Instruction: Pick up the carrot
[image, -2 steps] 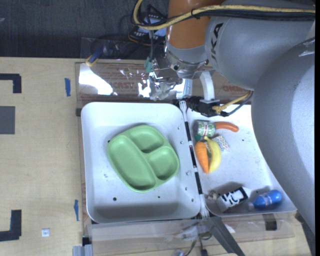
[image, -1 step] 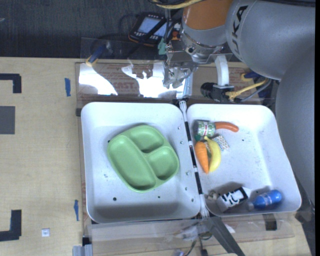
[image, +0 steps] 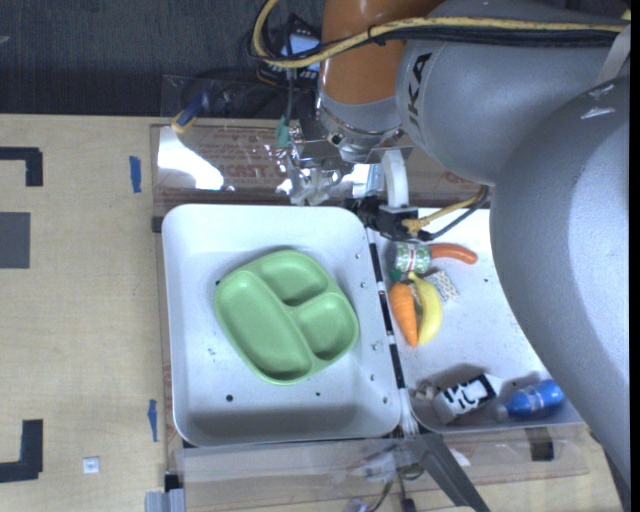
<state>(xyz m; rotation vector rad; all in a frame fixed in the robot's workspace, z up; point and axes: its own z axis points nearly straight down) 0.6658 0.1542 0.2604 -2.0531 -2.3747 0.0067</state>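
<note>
The hand (image: 318, 180) hung over the far rim of the left bin (image: 190, 300), its metal parts bunched above the edge; whether it was spread or pressed together could not be told, and nothing showed between its parts. The carrot (image: 403, 310) lay nearer the camera than the hand and off to the arm's side of it, in the right bin (image: 480, 340), close against the wall that divides the two bins.

The likely trouble, as a judgement: the carrot lay touching a banana (image: 430, 308) along its flank, with a green can (image: 410, 260) just beyond its upper end and a red pepper (image: 450, 254) near that; a descent there could catch the banana as well, or a finger could strike the dividing wall and stop short; a grip across the tapered end might also slip off.

The carrot's long axis ran roughly from the hand's side toward the camera, tilted a little; the thick end sat nearer the hand, by the can, and the narrow tip pointed away from it toward the near edge of the desk (image: 70, 300). A green divided plate (image: 285, 315) sat in the left bin, well apart from the carrot.
</note>
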